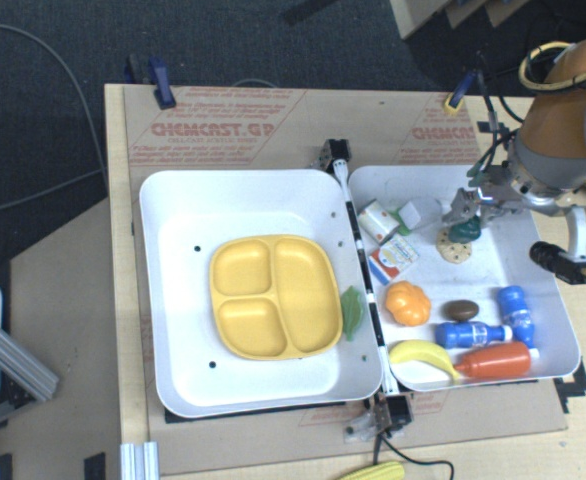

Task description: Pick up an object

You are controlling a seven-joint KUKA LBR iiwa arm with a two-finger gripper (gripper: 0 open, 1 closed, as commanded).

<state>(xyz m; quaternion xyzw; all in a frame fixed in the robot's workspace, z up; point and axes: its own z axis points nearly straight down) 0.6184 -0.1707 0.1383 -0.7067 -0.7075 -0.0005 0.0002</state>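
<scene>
Wooden desk (273, 118) carries two shallow white plastic bins. Left bin (173, 298) holds a yellow sectioned plastic tray (273, 296). Right bin (548, 303) holds the clutter: red bottle (493, 361), yellow banana (423, 356), orange fruit (407, 303). Claw (465, 220) sits low at the bin's far side, on a small teal object (465, 232) beside a tan perforated disc (456, 249); grip state cannot be told.

**Object positions, right bin**

A dark teal object (465, 231) is seen at the gripper (465, 218), directly above a round tan perforated disc (456, 250). An orange (407, 303), a banana (423, 358), a red bottle (493, 361) and a blue bottle (470, 335) are laid nearer the front.
</scene>
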